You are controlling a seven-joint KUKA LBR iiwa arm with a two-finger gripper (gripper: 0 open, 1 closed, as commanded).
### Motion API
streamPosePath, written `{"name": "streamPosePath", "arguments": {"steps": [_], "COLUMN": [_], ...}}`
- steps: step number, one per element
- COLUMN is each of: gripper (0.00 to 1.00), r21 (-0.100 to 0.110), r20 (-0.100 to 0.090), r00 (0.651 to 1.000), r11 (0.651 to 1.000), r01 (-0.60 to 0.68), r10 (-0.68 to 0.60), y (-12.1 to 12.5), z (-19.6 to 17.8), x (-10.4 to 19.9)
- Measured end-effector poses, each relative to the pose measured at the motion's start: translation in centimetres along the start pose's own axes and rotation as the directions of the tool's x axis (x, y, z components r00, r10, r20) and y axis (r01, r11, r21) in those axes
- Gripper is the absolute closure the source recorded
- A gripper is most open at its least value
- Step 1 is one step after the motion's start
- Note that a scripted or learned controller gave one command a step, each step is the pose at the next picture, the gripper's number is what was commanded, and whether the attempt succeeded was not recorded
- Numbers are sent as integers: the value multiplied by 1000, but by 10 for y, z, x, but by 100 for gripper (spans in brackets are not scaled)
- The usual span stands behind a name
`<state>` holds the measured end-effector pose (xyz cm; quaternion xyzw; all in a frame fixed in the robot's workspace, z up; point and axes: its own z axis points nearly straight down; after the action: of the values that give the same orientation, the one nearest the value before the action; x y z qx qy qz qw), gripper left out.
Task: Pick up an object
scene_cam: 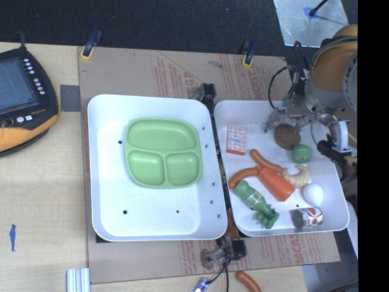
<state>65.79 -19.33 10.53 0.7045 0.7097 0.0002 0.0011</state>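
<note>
Gripper (290,115), its grip state not discernible, poised at the far edge of the right bin (243,111) just above a brown round object (285,136), with a green ball (301,154), carrot (273,182) and white egg (313,194) toward the bin's right edge.

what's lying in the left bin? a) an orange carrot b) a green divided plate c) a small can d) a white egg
b, the green divided plate lies alone in the left bin, while the white egg, the orange carrot and the small can all lie in the right bin.
</note>
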Motion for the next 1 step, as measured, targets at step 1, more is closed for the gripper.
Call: {"name": "streamPosePath", "arguments": {"steps": [1], "gripper": [0], "r21": [0], "r20": [1], "r00": [1000], "r11": [1000], "r01": [-5], "r10": [5], "y": [-1], "z": [13], "x": [-19]}}
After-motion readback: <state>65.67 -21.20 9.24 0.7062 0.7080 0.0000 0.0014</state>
